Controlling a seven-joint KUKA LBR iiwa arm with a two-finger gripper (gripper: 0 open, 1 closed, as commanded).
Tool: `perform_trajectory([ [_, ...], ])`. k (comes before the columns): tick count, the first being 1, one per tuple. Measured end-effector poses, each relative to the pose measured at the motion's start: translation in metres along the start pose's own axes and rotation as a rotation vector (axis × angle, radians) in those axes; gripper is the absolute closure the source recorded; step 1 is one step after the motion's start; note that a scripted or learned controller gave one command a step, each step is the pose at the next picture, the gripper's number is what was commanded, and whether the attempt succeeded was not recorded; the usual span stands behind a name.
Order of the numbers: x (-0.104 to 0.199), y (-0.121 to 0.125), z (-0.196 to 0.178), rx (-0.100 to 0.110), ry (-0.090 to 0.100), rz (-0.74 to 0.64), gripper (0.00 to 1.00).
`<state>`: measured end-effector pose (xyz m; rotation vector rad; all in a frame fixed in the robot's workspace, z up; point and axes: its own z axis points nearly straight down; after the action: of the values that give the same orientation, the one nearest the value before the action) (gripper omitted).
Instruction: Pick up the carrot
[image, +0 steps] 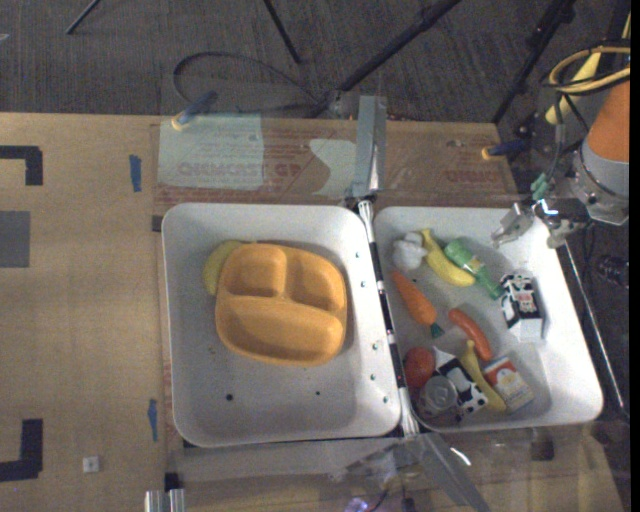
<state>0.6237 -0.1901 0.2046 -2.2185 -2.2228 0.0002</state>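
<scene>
Looking down at a slant, you see two shallow white bins side by side on the wooden tabletop (80, 330). The left bin (190, 400) holds an orange sectioned plate (282, 303), upright with its compartments facing up, and a pale yellow object (213, 268) that peeks out from under the plate's far-left edge, touching it. The right bin (570, 370) holds the small items. The carrot (414, 298) lies near the bin's left wall, its orange body running diagonally from upper left to lower right, with a small dark green tip at the lower end. Just beyond it sit a white object (407, 251) and a banana (446, 262); a green item (470, 262) lies beside the banana on its right. A red-orange sausage (470, 333) lies to the lower right of the carrot, apart from it. A small black-and-white carton (522, 300) stands near the bin's right side. Along the near edge you find a red round item (421, 362), a metal can (437, 396), a second black-and-white carton (462, 384) and a small orange-and-white box (509, 384), all clustered close together. The arm enters from the right, and its hand (530, 222) hovers over the far right corner of the right bin, well apart from the carrot; its fingers appear spread and nothing sits between them.
</scene>
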Motion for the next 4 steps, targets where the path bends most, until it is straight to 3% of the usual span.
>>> perform_trajectory([
  [1, 0.050, -0.021, 0.109, 0.000, 0.000, -0.204, 0.00],
  [2, -0.028, 0.044, 0.030, -0.006, -0.003, 0.093, 0.00],
  [3, -0.026, 0.050, 0.062, -0.023, -0.006, 0.029, 0.00],
  [4, -0.023, 0.054, 0.066, -0.033, -0.003, 0.147, 0.00],
])
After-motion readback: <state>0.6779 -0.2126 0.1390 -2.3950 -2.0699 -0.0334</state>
